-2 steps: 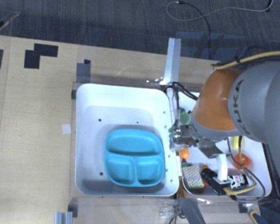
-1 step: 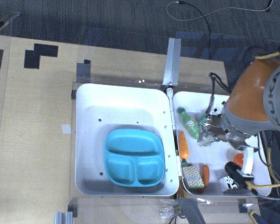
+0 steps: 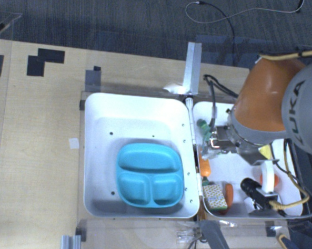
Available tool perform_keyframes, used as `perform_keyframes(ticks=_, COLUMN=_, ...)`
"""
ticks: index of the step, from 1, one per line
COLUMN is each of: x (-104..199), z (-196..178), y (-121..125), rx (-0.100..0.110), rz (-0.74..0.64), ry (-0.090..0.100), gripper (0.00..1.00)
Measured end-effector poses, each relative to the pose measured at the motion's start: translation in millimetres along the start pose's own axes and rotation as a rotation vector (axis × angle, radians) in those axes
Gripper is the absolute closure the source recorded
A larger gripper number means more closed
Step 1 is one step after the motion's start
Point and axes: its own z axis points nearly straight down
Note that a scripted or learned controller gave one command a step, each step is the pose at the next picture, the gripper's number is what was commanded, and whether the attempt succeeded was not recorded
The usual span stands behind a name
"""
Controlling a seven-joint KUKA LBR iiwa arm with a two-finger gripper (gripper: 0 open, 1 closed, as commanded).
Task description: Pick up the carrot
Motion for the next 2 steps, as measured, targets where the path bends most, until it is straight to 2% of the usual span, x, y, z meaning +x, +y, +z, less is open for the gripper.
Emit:
perform_keyframes(ticks=1, x=0, z=0, y=0, rx=0.0, rz=0.0, ry=0.0, gripper=0.0)
perform_keyframes(ticks=2, x=-36, z=77, y=-10, rx=0.004, rz=0.032, ry=0.0, gripper=0.0)
